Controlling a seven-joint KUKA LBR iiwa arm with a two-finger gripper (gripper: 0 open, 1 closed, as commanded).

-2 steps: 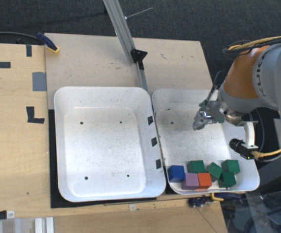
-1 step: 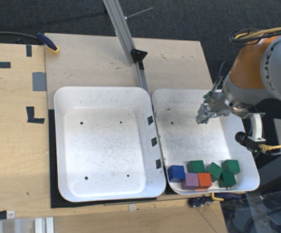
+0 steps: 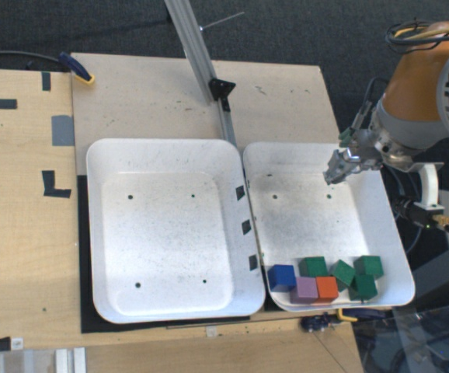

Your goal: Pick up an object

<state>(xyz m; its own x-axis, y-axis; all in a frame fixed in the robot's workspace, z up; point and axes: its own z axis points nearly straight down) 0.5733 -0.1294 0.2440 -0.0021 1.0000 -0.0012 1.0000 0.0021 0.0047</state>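
- two white bins: left bin [image 3: 100, 208], right bin [image 3: 380, 208]
- four green blocks [image 3: 312, 266] [image 3: 343, 271] [image 3: 370, 266] [image 3: 363, 287]
- one blue block [image 3: 282, 277]
- one purple block [image 3: 307, 288]
- one orange block [image 3: 327, 287]

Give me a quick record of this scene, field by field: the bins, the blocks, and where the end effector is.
left bin: white, shallow
right bin: white, holds all the blocks
blocks: clustered at the near edge of the right bin
blue block: leftmost of the cluster
purple block: beside the orange block
green blocks: four, at the back and right of the cluster
end effector: above the far right part of the right bin, apart from the blocks
holding anything: nothing seen between its tips
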